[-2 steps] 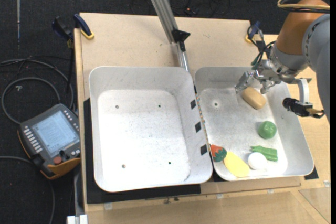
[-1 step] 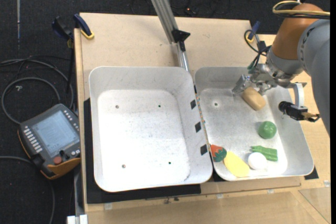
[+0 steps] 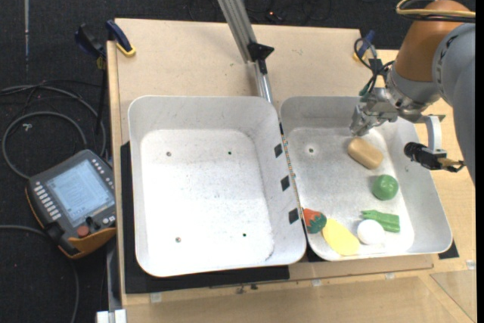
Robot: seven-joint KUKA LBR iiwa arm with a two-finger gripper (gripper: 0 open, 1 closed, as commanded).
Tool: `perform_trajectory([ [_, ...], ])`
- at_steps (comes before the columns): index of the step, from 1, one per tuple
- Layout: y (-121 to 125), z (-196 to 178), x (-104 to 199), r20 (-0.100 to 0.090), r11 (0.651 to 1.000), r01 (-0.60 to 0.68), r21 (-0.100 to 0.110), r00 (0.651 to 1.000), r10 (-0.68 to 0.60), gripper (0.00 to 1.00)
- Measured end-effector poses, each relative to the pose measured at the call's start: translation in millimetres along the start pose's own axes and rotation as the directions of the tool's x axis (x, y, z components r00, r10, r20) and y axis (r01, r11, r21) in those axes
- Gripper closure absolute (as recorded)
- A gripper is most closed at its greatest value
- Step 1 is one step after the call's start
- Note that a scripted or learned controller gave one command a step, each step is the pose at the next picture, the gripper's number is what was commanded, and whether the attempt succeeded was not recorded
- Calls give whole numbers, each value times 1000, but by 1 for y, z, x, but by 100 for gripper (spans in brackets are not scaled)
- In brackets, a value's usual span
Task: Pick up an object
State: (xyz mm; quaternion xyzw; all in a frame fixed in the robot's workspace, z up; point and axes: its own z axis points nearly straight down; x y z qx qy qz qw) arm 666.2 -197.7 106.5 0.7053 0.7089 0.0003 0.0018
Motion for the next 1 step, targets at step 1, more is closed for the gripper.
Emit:
perform_trajectory([
  [1,-1,-45,5,-1,1000,-2,-3,1000,2,100],
])
